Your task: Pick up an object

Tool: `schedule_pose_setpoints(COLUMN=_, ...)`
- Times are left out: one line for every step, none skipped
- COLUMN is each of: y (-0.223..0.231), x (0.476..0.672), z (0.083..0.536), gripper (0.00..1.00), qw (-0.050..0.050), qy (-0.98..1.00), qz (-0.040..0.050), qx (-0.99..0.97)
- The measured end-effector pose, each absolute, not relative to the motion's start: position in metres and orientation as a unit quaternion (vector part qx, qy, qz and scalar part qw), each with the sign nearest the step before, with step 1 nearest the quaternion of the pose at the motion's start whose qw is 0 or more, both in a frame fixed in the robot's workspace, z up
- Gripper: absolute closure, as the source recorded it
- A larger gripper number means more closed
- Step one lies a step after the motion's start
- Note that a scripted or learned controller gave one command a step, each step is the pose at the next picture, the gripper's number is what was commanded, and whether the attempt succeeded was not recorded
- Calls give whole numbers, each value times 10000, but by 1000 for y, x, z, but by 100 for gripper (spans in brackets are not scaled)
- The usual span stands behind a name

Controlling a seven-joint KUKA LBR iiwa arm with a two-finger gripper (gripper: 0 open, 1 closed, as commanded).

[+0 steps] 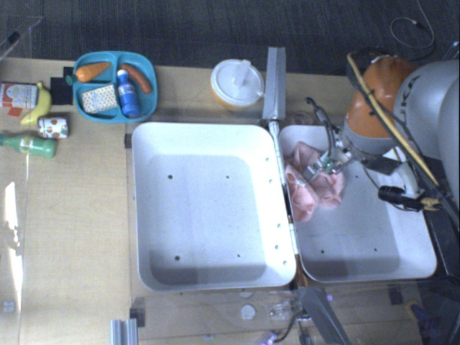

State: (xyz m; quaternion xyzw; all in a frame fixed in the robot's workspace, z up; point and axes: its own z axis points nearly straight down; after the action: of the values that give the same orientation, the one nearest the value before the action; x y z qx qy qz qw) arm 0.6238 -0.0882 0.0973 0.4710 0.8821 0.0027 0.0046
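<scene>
1. Pink cloth (310, 187) lies crumpled against the right bin (374, 254) left wall, likely the pick target.
2. Gripper (329, 164) sits over its upper edge, placed for a grasp; open or clenched, cannot tell.

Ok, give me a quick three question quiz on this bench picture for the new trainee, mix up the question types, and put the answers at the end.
1. True or false: the pink cloth lies in the left bin.
2. Multiple choice: what stands just beyond the bins, near the divider? A) a white lidded cup B) a red bowl C) a black book
3. Fill in: the blue divided tray sits on the bench at the far ____ of the picture.

Key
1. False. The cloth is in the right bin, under the claw.
2. A
3. left
</scene>
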Motion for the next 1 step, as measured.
schedule_pose_setpoints(y=-87, x=625, z=107, gripper=100, qw=53, qy=8822, qz=38, qx=4708)
